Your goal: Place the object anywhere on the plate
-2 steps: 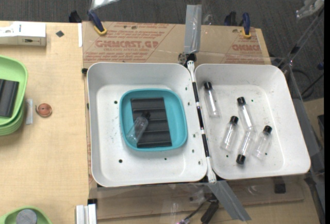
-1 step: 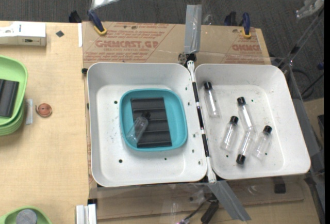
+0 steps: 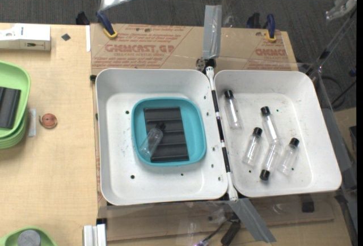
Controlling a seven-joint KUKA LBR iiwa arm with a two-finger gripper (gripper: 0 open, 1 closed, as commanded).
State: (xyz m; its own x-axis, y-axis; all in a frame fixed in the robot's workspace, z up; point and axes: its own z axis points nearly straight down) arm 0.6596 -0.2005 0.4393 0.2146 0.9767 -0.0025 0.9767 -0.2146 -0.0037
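Taking a vial (image 3: 230, 107) from the arm-side bin (image 3: 309, 174), grasp mid-body and release low over the plate (image 3: 196, 126); gripper's state cannot be told.

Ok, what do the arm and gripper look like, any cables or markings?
Nothing here lets me vouch for a colour, cable or marking on them. Near the top right corner stands a pale metal bracket on thin rods, too small to tell whether it belongs to the arm. Below it is the right bin with capped clear vials.
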